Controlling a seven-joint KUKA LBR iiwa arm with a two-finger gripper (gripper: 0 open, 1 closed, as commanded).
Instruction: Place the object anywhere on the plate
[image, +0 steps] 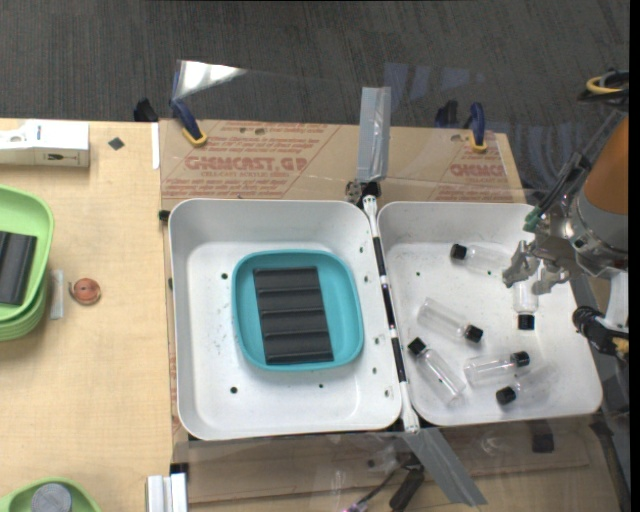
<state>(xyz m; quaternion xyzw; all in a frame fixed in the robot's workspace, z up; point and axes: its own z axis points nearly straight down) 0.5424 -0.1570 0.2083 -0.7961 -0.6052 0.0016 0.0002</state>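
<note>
Claw (527, 296) over right bin (560, 400) among vials (450, 325), grip unclear, possibly gripping one; plate (345, 300) left.

A wooden table (90, 400) fills the left of the frame. A green tray (30, 225) sits at its left edge, holding a dark block (14, 266). Just right of the tray lies a small round copper-coloured disc (86, 290). A white box (44, 143) lies at the upper left. Brown cardboard (250, 155) spreads along the top centre, held by two clamps (188, 128) (477, 128). A grey-green lid (48, 497) shows at the lower left corner.
</note>
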